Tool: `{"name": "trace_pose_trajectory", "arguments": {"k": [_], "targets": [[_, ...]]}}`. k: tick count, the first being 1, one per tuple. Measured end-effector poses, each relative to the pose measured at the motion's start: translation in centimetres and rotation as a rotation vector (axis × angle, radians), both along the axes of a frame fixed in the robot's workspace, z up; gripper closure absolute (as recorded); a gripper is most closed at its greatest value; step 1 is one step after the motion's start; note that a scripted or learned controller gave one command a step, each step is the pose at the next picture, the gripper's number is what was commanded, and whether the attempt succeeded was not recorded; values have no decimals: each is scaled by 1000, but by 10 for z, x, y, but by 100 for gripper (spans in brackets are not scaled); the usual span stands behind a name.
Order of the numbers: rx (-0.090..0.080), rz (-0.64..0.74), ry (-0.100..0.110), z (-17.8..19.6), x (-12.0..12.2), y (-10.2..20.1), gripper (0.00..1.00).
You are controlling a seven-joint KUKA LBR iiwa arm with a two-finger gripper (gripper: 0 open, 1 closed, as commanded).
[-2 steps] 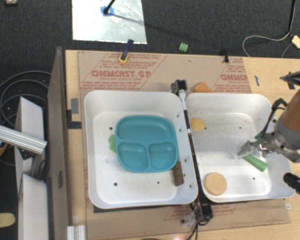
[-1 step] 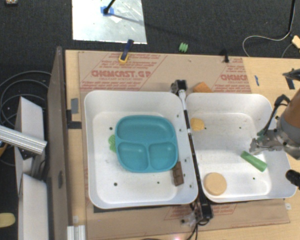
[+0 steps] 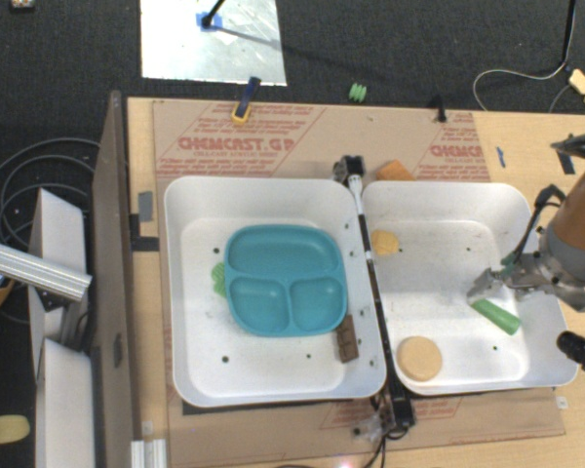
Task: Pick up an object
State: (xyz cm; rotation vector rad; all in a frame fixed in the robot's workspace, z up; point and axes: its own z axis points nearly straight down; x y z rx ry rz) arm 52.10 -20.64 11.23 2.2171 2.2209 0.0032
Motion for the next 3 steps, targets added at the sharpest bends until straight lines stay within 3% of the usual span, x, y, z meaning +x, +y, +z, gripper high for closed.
{"name": "trace_pose_trajectory", "arguments": {"k": [1,2,3], "targets": [[1,-1,4,-29,-1,0,0],[1,-1,-1,-17,1,0,100],[4,14,-7,3,92,88,100]]}}
